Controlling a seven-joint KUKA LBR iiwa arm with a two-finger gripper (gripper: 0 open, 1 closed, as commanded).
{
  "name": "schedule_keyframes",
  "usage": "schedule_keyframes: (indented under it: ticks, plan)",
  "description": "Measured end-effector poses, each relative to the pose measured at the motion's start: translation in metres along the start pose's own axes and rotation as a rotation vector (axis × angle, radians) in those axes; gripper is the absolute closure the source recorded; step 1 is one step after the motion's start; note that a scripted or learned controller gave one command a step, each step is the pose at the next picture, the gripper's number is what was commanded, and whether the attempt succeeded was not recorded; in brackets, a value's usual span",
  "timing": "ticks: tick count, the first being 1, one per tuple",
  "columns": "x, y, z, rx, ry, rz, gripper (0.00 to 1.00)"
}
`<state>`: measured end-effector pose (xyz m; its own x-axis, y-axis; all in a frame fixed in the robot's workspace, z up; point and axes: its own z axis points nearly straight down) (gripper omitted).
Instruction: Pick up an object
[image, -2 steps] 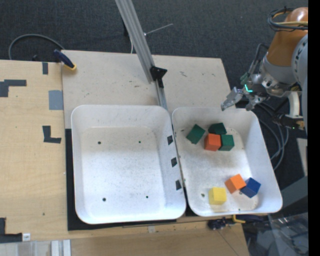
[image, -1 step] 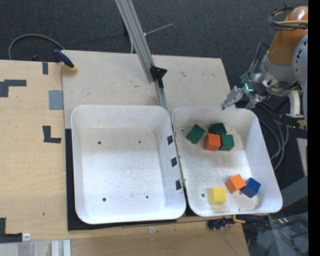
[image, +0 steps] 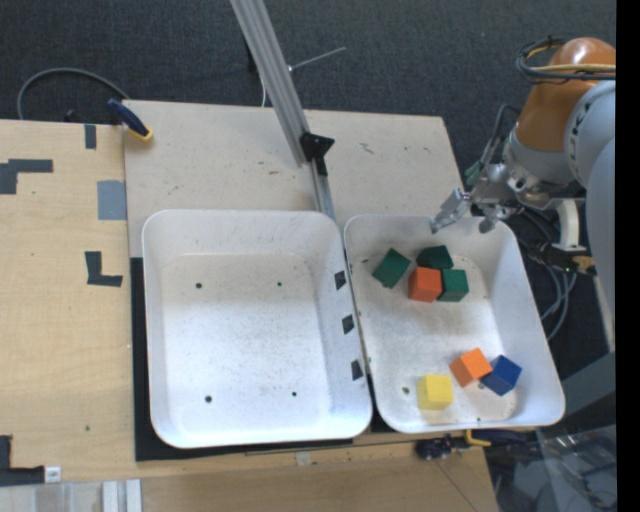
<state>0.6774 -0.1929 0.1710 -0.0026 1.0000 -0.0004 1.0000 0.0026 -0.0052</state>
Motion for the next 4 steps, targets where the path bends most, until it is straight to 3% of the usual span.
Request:
schedule_keyframes:
  ticks: [2, 3, 4]
  plan:
    - [-0.001, -0.002, 0.076, 0.002, 0.001, 0.004, 0.00]
    - [-0.001, -0.002, 0.065, 0.002, -0.001, 0.002, 1.00]
    - [-0.001, -0.006, 0.020, -0.009, -0.001, 0.002, 1.00]
